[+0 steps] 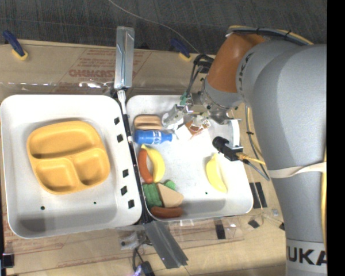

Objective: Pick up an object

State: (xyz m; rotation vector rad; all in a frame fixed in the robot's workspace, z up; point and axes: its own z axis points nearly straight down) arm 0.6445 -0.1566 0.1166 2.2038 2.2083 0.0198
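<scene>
Camera view: arm [276, 91] reaches in from the right, gripper [187, 117] low over the far end of the right bin [238, 194]. A small orange-and-white piece [196, 129] sits right at its tip; can't tell whether it is held, or whether the grip is open or closed.

Right bin contents: hot-dog bun [148, 121], blue bottle [151, 137] with white cap, banana [156, 161] beside a red sausage [145, 167], second banana [217, 174] near the right wall, green piece [155, 192], tan bread slice [172, 198], another sausage [167, 212].

Left bin [17, 211] holds 1 yellow 3-compartment tray [68, 154].

Writing: "KUKA" partly visible on the arm base [306, 256]; red print on the cardboard [63, 62] under the bins, unreadable. Blue clamps [15, 45] pin the cardboard; dark carpet [57, 4] beyond the counter.
</scene>
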